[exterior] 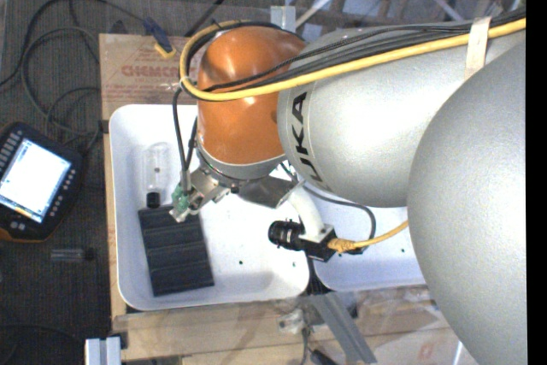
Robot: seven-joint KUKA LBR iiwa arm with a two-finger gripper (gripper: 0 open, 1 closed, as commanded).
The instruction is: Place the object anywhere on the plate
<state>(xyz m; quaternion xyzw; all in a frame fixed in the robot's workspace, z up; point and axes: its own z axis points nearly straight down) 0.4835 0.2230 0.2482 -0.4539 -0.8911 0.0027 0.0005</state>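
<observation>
Bins sit side by side on the surface, and the arm (367, 150) reaches in from the right so far that its orange band (244, 103) and grey body cover most of the left bin (124, 184) and nearly all of the right bin (367, 273). That reach puts the gripper (192, 199) low over the left bin's middle, just above the upper edge of a dark ribbed slab (175, 250) lying flat on the bin floor. I take this slab for the plate, since nothing else in the bin looks like one, though it is rectangular and the view is poor there.

A clear bottle (156, 171) with a dark cap lies on its side just beside the slab's upper left corner, its cap end near the slab but apart from it. This is probably the object to be placed. It rests on bare bin floor, not on the plate, so the task looks unfinished.

Whether the fingers are wide or narrow I cannot tell; the wrist hides them, and only a small green part with wiring shows at the tip. Nothing can be seen between them, so no hold can be claimed.

A black connector with a yellow cable (295, 237) hangs under the wrist, near the bin's right wall, and could drag if the arm swings low.
</observation>
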